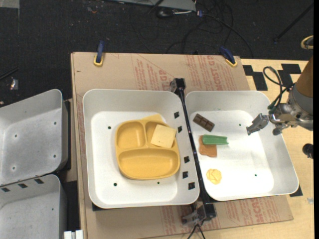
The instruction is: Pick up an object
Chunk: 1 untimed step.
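Claw (pixel 255 125): hung at the right bin's (pixel 284 148) right wall, above the floor; could not tell if it was released or clenched.
Targets: 4 pieces lay in the right bin, well left of the claw: brown bar (pixel 203 122), green block (pixel 215 140) touching an orange piece (pixel 208 151), yellow lump (pixel 214 176).
Left bin (pixel 94 148): yellow tray (pixel 147 151) with a pale block (pixel 163 136).
Advice: I'd pick the brown bar or yellow lump, each lying alone, centre over it, then descend straight.
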### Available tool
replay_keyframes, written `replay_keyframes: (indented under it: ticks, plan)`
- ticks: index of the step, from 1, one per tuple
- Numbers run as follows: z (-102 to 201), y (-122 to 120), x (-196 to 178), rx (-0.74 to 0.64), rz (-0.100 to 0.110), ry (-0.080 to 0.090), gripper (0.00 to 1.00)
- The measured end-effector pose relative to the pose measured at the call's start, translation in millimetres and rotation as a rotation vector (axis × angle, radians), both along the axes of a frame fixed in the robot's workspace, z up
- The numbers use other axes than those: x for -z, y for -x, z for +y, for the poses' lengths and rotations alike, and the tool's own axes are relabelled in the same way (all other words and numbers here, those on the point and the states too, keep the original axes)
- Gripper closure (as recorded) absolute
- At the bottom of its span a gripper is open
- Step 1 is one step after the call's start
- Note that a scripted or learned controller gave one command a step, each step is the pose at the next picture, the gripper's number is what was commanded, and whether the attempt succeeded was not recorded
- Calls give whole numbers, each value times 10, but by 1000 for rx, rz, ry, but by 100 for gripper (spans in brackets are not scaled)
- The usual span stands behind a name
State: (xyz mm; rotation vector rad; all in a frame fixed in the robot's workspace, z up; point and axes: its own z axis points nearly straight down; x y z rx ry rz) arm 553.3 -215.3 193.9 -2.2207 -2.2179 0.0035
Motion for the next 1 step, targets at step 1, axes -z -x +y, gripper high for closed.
replay_keyframes:
  ticks: [1]
  plan:
    - [-22,-78,485,-1,0,0,0]
